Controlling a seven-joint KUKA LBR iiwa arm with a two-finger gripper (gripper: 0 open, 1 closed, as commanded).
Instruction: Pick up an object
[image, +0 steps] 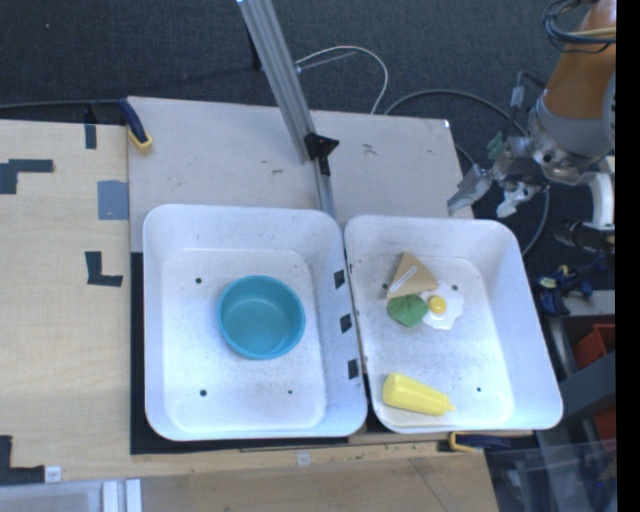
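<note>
**Toys wait in the right bin, gripper up at the corner**

Four small toys lie in the right bin (520, 330). A tan wedge (410, 272) sits near the top of the bin floor. Just below it is a green lump (406, 311), and the two touch. A toy fried egg (441, 308) lies right beside the green lump, on its right. A yellow toy (415, 396) lies by itself near the front of the bin, well apart from the other three.

The left bin (170, 330) holds a blue bowl (261, 316), standing upright in the middle.

Both bins rest on the counter (220, 150). A grey metal bar (285, 80) slants down to the gap between the bins.

The gripper (495, 188) hangs past the top right corner of the right bin, away from all the toys. Its fingers are spread apart with nothing between them.
</note>
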